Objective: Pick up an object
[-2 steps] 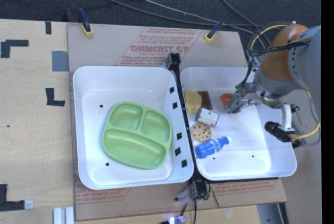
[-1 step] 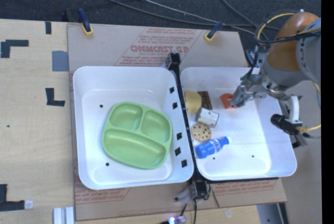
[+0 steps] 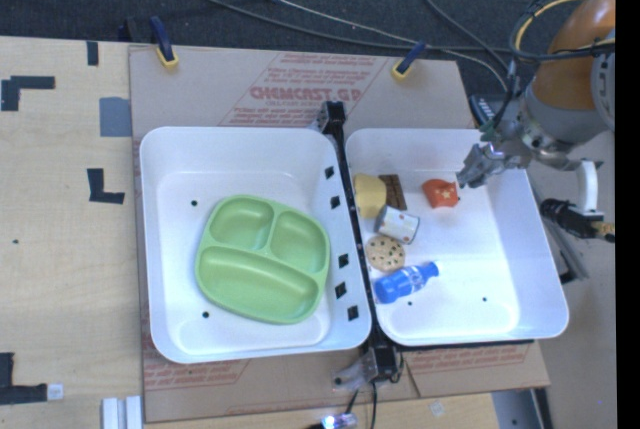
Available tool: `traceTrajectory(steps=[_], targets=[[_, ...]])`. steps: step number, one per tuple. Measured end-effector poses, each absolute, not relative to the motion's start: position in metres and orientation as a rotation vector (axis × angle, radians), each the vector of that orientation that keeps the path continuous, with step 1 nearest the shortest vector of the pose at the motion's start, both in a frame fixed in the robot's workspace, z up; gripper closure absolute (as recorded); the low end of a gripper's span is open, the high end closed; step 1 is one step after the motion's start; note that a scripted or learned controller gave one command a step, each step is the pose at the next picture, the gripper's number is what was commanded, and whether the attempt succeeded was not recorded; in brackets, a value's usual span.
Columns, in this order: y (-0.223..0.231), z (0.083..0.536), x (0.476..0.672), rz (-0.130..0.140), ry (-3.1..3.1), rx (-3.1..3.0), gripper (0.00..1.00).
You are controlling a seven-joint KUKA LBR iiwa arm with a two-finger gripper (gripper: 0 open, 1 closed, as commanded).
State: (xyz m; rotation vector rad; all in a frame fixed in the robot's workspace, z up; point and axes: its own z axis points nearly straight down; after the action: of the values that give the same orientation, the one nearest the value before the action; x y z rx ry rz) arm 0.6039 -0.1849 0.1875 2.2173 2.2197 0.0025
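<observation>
The right bin (image 3: pixel 500 257) holds several small things: a red object (image 3: pixel 440 193), a yellow block (image 3: pixel 369 194) with a brown piece (image 3: pixel 392 191) beside it, a small can (image 3: pixel 399 224), a round cookie (image 3: pixel 384 253) and a blue bottle (image 3: pixel 405 282). My gripper (image 3: pixel 476 168) hangs over the bin's upper right part, just right of and above the red object. Nothing shows between its fingers. The arm comes in from the right edge.
The left bin (image 3: pixel 165 217) bears a green divided plate (image 3: pixel 264 258). A black divider (image 3: pixel 343 207) with clips runs between the bins. Cables cross the dark floor at the back. Blue and yellow clamps (image 3: pixel 163 42) hold the cardboard sheet.
</observation>
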Motion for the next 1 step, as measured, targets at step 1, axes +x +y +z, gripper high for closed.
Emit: traceTrajectory(steps=[1], targets=[[-0.1943, 0.245, 0.607, 0.003, 2.219, 2.216, 1.0]])
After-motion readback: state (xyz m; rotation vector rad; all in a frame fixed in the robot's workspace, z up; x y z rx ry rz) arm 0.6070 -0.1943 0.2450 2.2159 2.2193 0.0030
